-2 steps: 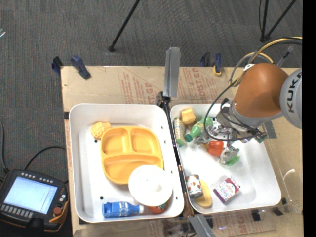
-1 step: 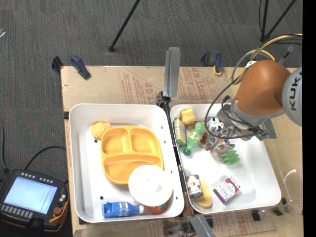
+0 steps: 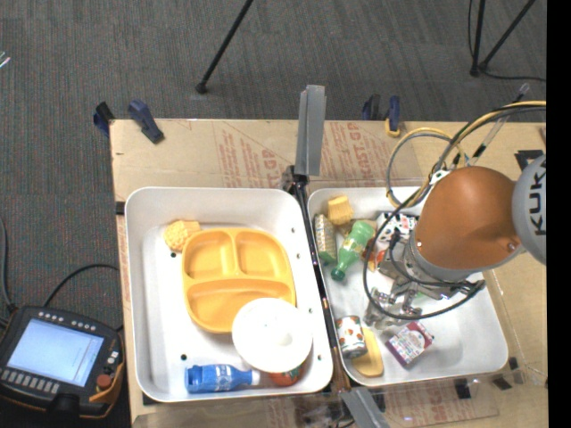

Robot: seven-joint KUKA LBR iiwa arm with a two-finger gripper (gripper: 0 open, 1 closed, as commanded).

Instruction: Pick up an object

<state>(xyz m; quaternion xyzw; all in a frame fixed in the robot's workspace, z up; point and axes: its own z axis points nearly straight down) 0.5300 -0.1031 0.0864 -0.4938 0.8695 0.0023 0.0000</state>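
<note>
The two-finger gripper (image 3: pixel 397 300) hangs low inside the right-hand shallow white bin (image 3: pixel 492 346), under the arm's orange wrist band (image 3: pixel 466 217) and a tangle of cables; from this high slanted view I cannot tell how it is set or whether anything is caught in it, since the wrist hides most of it. Nothing can be seen lifted clear of the bin floor. Just below and to the camera's right of the gripper lies a small purple and white carton (image 3: pixel 409 341), and below-left of it sit a short printed can (image 3: pixel 351 335) and a yellow curved piece (image 3: pixel 370 362) against the bin's near wall. Further toward the bin's far left corner lie a green plastic bottle (image 3: pixel 351 249), a small yellow block (image 3: pixel 338 209) and a slim striped container (image 3: pixel 322 238) along the dividing wall. The left-hand white bin (image 3: pixel 143 328) holds a yellow divided plastic tray (image 3: pixel 234 270), a round white lid (image 3: pixel 272 334) overlapping the tray's near corner, a blue plastic bottle (image 3: pixel 219 378) lying on its side, and a yellow knobbly toy (image 3: pixel 180 234). I judge the arm to be at the grasp step, down among the right bin's clutter. The next move calls for a firm hold on one item, then a straight lift clear of its neighbours.
</note>
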